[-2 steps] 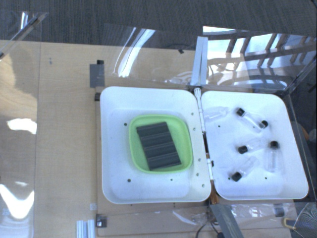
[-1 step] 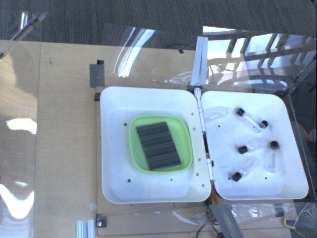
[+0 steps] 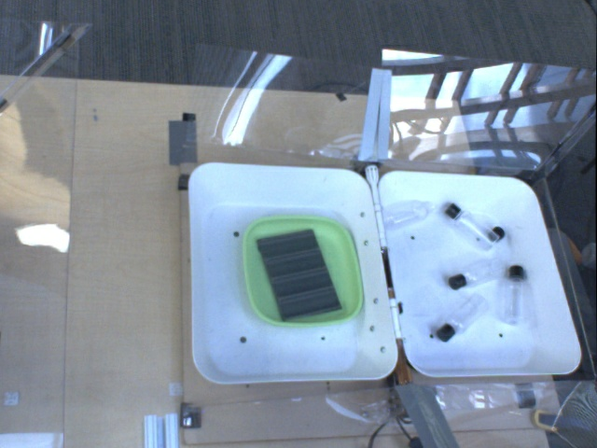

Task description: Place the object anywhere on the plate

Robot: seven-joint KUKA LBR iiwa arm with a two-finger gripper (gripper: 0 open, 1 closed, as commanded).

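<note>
plate (image 3: 254, 283) in left bin (image 3: 210, 343) already carries the dark ribbed block (image 3: 298, 274) flat at centre, so placement looks done; my grip state: can't tell.

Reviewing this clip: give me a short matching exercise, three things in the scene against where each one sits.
Things:
1. green plate
2. dark ridged block
3. clear vials with black caps

Places:
a. lying loose in the right bin
b. resting on the plate
c. in the middle of the left bin

Pairs: 1-c, 2-b, 3-a
</note>
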